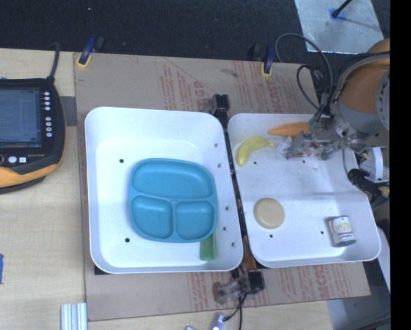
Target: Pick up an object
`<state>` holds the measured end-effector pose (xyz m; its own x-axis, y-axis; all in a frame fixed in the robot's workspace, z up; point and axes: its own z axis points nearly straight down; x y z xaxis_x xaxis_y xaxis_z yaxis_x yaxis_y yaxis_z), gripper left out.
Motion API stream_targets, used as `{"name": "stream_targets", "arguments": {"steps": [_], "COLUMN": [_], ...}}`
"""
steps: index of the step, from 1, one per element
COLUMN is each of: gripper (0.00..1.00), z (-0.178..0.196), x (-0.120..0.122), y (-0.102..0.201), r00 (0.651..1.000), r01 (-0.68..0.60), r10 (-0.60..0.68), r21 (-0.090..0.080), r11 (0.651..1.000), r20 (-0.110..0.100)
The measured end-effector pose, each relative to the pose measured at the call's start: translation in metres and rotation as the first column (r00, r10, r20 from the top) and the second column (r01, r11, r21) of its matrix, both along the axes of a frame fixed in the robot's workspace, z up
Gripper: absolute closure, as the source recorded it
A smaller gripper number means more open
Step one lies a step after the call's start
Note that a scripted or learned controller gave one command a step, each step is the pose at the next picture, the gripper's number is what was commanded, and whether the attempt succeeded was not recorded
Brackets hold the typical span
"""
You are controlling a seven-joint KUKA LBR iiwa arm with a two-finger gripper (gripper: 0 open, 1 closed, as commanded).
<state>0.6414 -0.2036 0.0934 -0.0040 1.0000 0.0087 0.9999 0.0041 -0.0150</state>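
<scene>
The gripper [303, 147] was observed in the upper part of the right bin [298, 256], low over the floor, just beside the carrot [289, 129] and near the banana [252, 148]. Whether its jaws were spread or pressed together could not be told; nothing was seen held between them.

The carrot, lying at the bin's upper edge, was judged the likeliest target. It appeared to be a light, stiff toy with a smooth, tapered body, so slipping toward the thin end was considered possible. A hold across its thicker middle was judged best.

The banana was judged light and curved, best taken across its middle. The round cookie [269, 213], at the bin's centre, lay flat and offered little to take hold of. The small can [341, 230], at lower right, was judged rigid and heavier.

In the left bin [102, 253] a blue divided plate [172, 199] was recorded.
</scene>
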Motion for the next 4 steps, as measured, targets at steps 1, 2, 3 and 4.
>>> {"name": "stream_targets", "arguments": {"steps": [1,2,3,4], "gripper": [0.00,0.00,0.00,0.00], "z": [0.101,0.118,0.088,0.023], "x": [0.016,-0.077,-0.102,-0.107], "y": [0.031,0.070,0.081,0.090], "r00": [1.000,1.000,1.000,1.000], "r01": [0.000,0.000,0.000,-0.001], "r10": [0.000,0.000,0.000,0.001], "r21": [-0.009,-0.009,-0.010,-0.009], "r11": [1.000,1.000,1.000,1.000], "r20": [0.015,0.011,0.012,0.010]}}
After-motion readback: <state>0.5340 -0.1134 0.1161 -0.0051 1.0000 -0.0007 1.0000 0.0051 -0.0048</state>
